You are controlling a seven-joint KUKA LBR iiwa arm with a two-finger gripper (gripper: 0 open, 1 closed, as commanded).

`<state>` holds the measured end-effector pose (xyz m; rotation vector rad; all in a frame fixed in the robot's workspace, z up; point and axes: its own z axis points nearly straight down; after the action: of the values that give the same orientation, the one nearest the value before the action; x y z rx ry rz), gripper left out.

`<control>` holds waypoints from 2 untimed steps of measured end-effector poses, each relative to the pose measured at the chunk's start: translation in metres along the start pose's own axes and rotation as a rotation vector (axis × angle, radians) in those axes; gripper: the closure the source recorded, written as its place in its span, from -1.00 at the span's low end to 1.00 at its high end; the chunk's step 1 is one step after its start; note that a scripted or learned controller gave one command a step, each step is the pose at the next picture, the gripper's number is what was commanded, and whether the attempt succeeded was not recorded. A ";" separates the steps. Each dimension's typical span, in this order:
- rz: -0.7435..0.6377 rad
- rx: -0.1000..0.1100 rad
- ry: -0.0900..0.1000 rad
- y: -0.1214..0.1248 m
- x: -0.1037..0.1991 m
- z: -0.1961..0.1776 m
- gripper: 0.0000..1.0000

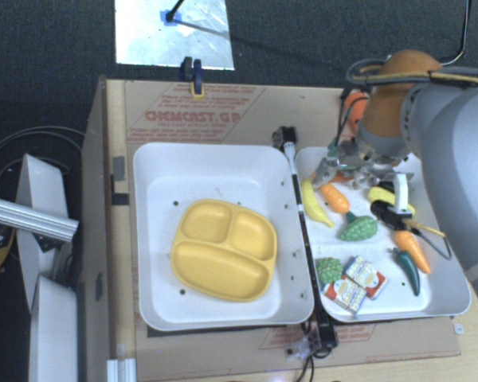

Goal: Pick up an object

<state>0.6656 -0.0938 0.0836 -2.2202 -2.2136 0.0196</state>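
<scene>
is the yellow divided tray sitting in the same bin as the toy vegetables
No, the yellow tray lies in the left bin; the toy vegetables are in the right bin.

Yellow divided tray laid in left bin. Foil sheet spread beyond bench. Coiled black cables seen at left.

The grey arm reaches in from the right, its orange-banded wrist bent downward, pincer held low.

A divided tray lies in the left bin; toy foods fill the right bin.
</scene>
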 end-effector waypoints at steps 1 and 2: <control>-0.004 -0.014 0.003 -0.006 0.000 -0.001 -1.00; -0.006 -0.014 0.003 -0.005 0.001 -0.012 1.00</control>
<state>0.6608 -0.0931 0.0955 -2.2190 -2.2258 -0.0002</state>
